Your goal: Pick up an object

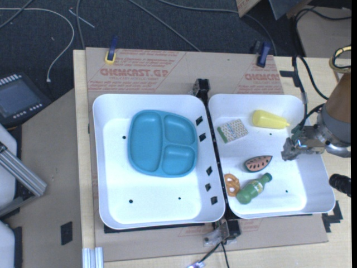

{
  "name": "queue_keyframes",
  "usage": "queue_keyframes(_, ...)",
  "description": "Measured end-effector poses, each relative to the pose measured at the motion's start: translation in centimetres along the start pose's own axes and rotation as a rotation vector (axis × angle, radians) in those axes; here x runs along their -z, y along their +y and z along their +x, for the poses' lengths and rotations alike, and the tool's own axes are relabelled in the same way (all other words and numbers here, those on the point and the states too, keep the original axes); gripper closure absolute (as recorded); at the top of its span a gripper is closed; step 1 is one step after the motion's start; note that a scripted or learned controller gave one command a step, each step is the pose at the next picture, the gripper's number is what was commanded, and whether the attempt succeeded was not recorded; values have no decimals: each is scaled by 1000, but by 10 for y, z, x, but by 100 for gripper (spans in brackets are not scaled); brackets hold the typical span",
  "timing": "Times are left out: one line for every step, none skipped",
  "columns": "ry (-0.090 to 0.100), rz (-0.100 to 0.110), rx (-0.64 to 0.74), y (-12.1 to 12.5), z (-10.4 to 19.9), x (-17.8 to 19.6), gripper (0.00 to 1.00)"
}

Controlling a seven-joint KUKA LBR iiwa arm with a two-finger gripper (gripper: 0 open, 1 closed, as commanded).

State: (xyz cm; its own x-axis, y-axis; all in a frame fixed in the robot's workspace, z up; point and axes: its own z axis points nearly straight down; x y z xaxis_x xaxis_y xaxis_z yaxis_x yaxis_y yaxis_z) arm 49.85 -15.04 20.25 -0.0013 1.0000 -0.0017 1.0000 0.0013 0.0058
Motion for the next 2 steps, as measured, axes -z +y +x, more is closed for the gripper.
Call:
queue_keyframes(0, -1, 0, 2, 0, 54, 100)
queue_keyframes(3, 6, 5, 21, 56, 42, 100)
